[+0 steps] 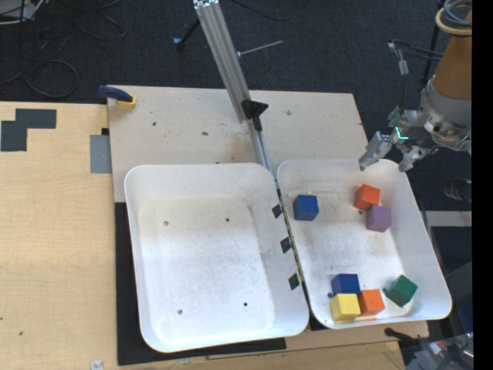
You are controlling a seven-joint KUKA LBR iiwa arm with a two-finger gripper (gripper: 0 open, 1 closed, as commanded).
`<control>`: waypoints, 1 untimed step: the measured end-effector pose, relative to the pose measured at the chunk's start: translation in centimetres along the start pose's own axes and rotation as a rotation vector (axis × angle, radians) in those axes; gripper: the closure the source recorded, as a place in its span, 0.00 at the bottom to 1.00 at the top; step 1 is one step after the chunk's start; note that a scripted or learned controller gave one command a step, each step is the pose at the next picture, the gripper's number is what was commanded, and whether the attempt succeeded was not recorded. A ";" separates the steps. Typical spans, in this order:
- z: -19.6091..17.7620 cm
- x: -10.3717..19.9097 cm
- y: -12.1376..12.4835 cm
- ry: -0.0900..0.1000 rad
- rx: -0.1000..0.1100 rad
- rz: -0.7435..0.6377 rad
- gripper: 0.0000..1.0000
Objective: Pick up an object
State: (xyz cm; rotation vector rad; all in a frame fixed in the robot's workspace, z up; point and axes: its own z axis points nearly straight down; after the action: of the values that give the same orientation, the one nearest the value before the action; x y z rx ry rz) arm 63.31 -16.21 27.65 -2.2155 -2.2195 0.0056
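The right bin [431,253] holds several small cubes. A blue cube [306,206] lies near its left wall. An orange cube [367,196] and a purple cube [378,218] touch at the upper right. At the front sit a dark blue cube [345,284], a yellow cube [345,307], an orange cube [371,302] and a green cube [401,290]. My gripper [391,154] hangs above the bin's far right corner, open, with nothing between its fingers. It is up and to the right of the upper orange cube.
The left bin [154,206] lies beside the right one, with black clips [285,244] along the shared wall. A slanted aluminium post [227,56] rises behind the bins. A blue and yellow clamp [117,95] lies at the board's far left corner.
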 end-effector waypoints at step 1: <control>-0.2 0.0 0.1 -0.001 -0.004 -0.002 0.00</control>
State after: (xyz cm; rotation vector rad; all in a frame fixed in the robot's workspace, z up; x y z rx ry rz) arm 63.38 -16.18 27.87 -2.2154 -2.2245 0.0031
